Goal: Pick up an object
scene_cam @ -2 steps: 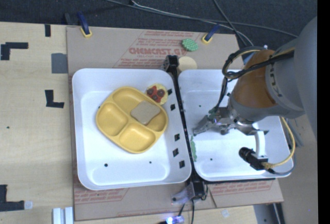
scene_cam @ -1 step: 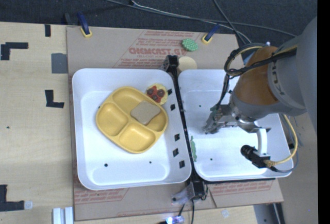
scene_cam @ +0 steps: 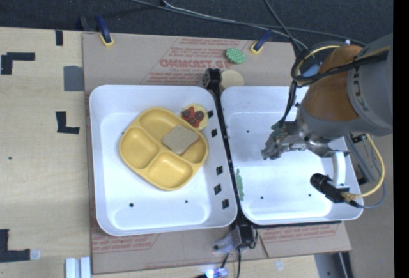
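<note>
A grey arm with an orange band [scene_cam: 332, 88] reached into the right white bin [scene_cam: 255, 206], its fingers [scene_cam: 273, 147] hanging low over the bin floor; they looked narrowly set with nothing visible between them, though the view was too small to be sure. Well off to the fingers' left, in the left white bin [scene_cam: 108, 206], lay a yellow divided plate [scene_cam: 144, 152] bearing a tan slice like bread [scene_cam: 179, 139], with a small red-and-yellow toy [scene_cam: 195, 115] at the plate's far rim. A small green item [scene_cam: 239, 182] sat at the right bin's left wall, below and left of the fingers.
</note>
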### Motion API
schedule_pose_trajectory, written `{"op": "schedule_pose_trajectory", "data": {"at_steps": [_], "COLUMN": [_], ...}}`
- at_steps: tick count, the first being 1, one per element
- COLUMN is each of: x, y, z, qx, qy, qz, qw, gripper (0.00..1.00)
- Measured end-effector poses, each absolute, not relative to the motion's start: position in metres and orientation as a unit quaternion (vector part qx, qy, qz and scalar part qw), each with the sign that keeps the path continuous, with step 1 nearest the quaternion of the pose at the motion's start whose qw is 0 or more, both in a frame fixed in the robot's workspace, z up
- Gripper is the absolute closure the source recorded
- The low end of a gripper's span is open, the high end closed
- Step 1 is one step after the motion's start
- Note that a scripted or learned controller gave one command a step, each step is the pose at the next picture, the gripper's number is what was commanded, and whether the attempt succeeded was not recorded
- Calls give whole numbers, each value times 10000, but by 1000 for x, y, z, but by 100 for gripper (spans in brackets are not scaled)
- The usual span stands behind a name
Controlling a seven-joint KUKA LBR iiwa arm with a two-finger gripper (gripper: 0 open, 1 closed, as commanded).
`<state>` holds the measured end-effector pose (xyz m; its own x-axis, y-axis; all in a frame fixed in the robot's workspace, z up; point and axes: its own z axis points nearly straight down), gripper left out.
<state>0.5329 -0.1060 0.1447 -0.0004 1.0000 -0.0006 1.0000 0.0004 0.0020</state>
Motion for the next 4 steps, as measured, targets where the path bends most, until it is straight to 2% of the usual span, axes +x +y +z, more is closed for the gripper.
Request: {"op": "schedule_pose_trajectory", "data": {"at_steps": [1, 2, 3, 4], "x": [531, 532, 554, 574], "y": [-113, -113, -71, -20], "z": [190, 216, 224, 213], "qx": [7070, 7068, 7051, 7049], "qy": [7073, 7075, 7091, 7093], "qz": [8, 4, 4, -2], "qw": [17, 9, -2, -11], "gripper": [100, 100, 100, 100]}}
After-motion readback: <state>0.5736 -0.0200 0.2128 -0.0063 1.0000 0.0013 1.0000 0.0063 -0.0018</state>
